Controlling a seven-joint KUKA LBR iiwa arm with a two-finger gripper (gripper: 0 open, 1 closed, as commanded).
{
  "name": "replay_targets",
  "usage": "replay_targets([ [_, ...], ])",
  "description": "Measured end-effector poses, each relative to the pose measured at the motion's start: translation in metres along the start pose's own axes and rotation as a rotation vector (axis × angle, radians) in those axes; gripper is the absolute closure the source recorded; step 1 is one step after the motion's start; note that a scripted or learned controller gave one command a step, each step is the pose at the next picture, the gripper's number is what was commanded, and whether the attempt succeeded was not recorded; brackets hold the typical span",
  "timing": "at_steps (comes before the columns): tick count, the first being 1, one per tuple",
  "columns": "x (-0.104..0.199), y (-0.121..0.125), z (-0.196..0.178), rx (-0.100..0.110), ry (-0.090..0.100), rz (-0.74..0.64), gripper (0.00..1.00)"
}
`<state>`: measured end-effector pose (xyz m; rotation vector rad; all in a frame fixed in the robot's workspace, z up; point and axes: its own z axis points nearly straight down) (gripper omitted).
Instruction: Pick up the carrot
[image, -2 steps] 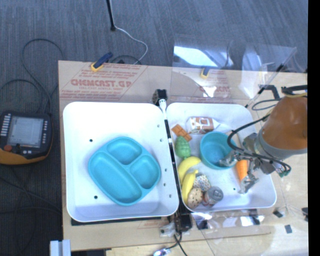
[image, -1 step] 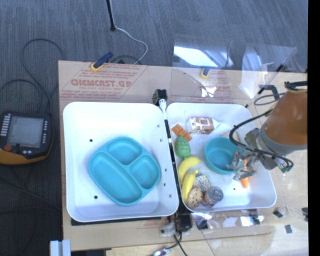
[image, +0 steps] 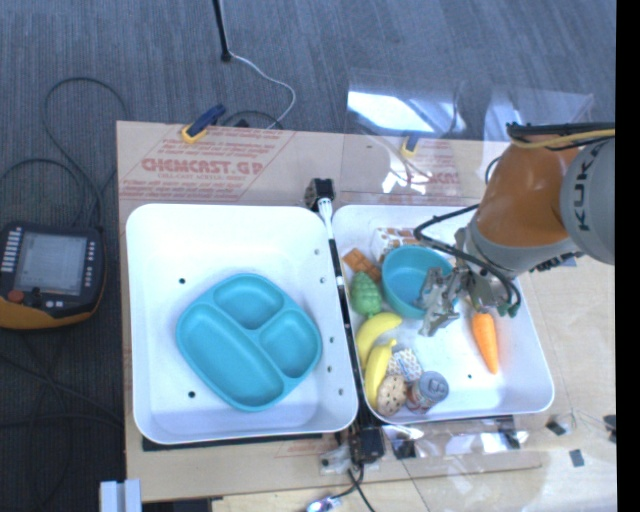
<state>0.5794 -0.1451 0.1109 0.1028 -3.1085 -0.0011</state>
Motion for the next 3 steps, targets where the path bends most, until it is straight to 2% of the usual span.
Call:
replay_targets([
  [1, -0.009, 0.001, -0.004, 0.003, -0.031, -0.002, 0.0],
  [2, 0.026, -0.043, 0.019, 0.009, -0.049, -0.12, 0.0],
  [3, 0.08, -0.074, 0.02, 0.017, -0.049, -0.334, 0.0],
])
